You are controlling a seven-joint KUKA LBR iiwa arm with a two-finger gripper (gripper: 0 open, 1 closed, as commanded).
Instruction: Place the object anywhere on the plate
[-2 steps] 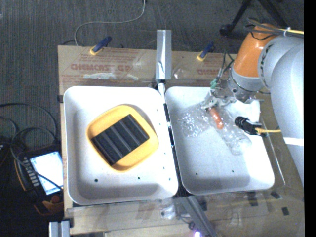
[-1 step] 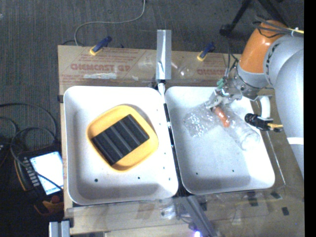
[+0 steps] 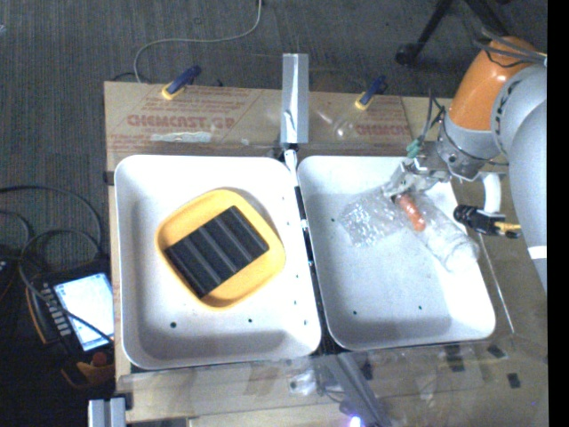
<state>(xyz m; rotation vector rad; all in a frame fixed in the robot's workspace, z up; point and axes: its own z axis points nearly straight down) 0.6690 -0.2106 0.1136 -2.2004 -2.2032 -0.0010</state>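
Over the right bin's (image 3: 400, 323) far right corner hovers the gripper (image 3: 411, 178), finger state impossible to tell. Just below lies a clear plastic bottle (image 3: 418, 216): probably light, slick, crushable. Best taken across the middle. Well apart, the yellow plate (image 3: 222, 247).

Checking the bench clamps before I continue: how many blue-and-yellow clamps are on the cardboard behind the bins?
2. One clamp sits behind the left bin; the other clamp sits behind the right bin. More could be hidden under the arm on the right.
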